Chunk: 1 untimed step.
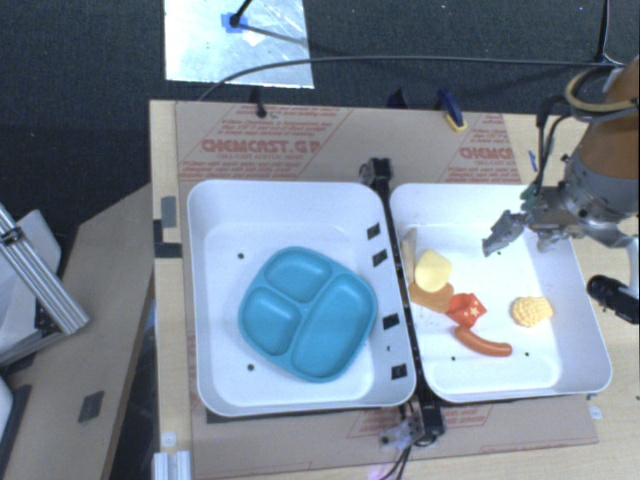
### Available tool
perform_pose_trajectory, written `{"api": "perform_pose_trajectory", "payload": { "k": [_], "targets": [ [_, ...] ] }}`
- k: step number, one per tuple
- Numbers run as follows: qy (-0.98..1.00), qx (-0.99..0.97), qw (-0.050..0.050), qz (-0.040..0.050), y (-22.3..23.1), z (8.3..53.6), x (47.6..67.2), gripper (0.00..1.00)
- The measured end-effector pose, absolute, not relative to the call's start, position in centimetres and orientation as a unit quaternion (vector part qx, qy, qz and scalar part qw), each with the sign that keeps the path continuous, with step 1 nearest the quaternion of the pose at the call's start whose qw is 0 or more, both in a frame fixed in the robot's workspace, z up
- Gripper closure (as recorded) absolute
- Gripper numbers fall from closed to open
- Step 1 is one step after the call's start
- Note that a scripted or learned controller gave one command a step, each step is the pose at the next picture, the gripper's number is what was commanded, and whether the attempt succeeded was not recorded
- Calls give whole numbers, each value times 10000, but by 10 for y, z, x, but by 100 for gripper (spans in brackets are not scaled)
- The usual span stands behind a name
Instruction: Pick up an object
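We see the gripper point(522, 230) hanging over the upper part of the right bin point(560, 380), its fingers apart and clamped on nothing. Below it lie a yellow piece point(433, 267), a red piece point(466, 309), a sausage point(484, 344) and a corn cob point(531, 311). In the left bin point(215, 228) rests a blue divided plate point(307, 312).
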<state>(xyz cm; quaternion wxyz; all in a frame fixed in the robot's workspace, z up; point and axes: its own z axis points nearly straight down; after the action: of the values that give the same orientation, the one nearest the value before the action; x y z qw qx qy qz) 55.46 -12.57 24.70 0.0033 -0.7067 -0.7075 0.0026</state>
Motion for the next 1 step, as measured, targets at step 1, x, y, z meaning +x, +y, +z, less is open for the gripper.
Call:
{"api": "perform_pose_trajectory", "payload": {
  "k": [1],
  "targets": [
    [-7082,-7060,-6,-3,-126,252,557,0]
  ]
}}
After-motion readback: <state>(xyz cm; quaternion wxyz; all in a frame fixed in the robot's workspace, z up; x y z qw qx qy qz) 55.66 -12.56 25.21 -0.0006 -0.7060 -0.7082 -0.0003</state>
